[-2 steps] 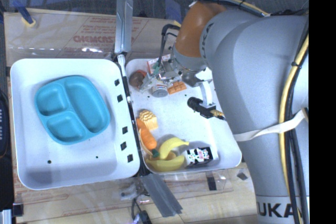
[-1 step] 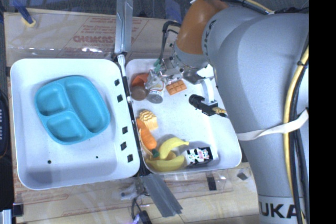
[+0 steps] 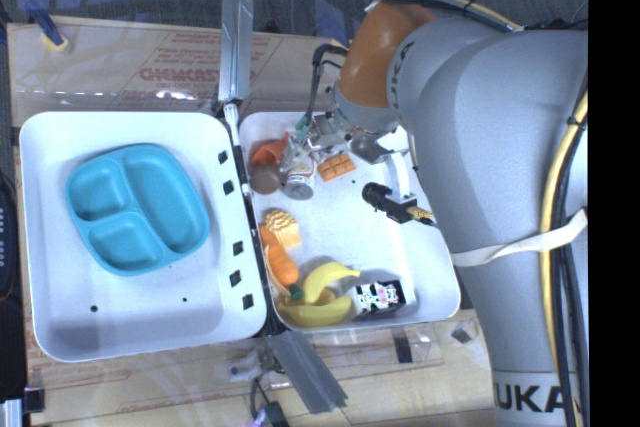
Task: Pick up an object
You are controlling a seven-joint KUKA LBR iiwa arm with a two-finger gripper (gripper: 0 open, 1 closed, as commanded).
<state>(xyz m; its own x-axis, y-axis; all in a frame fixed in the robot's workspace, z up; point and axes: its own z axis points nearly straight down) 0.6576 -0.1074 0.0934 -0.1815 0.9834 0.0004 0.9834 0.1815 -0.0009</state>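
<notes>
Over the right bin (image 3: 425, 255) the arm has its wrist angled down at the far left corner, presumably because the small things crowd there. Its jaws (image 3: 312, 137) sit just above a silvery can (image 3: 298, 177), with a waffle piece (image 3: 336, 167) just beside; whether they are open or closed, I cannot tell.

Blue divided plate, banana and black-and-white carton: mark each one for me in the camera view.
Blue divided plate (image 3: 140, 205): camera view, on the ridge between its compartments, left bin.
Banana (image 3: 325, 281): camera view, on the middle of its yellow curve, right bin.
Black-and-white carton (image 3: 377, 297): camera view, on its patterned top face, beside the banana.
</notes>
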